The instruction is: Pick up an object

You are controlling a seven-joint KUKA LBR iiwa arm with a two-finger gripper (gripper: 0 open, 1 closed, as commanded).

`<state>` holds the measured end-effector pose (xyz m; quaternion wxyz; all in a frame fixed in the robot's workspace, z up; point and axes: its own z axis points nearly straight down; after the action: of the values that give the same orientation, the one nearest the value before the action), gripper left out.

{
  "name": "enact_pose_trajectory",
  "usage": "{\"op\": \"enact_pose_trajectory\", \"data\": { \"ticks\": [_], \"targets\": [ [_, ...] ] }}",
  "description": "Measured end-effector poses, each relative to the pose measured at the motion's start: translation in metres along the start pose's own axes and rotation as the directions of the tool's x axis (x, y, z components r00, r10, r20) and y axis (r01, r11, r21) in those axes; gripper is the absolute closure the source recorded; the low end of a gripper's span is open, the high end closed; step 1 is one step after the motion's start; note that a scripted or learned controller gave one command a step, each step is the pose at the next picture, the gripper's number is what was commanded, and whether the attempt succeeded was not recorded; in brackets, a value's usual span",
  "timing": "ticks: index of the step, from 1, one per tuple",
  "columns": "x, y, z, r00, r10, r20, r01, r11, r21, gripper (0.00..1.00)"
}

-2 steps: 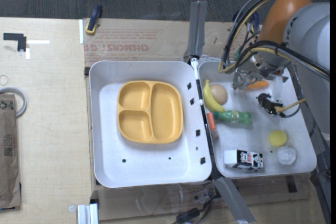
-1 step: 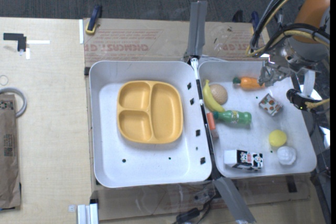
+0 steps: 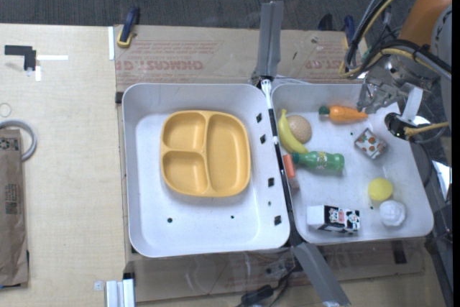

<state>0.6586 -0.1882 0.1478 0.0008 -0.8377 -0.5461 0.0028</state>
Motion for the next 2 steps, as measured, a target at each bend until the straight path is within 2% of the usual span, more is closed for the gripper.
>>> {"op": "enact_pose_trajectory", "data": {
  "ticks": [1, 2],
  "targets": [
    [-0.015, 0.006, 0.029, 0.997, -0.081, 0.000, 0.081, 0.997, 0.001, 1.00],
    [-0.022, 0.005, 0.057, 0.998, 0.070, -0.001, -0.070, 0.998, -0.002, 1.00]
  ]
}}
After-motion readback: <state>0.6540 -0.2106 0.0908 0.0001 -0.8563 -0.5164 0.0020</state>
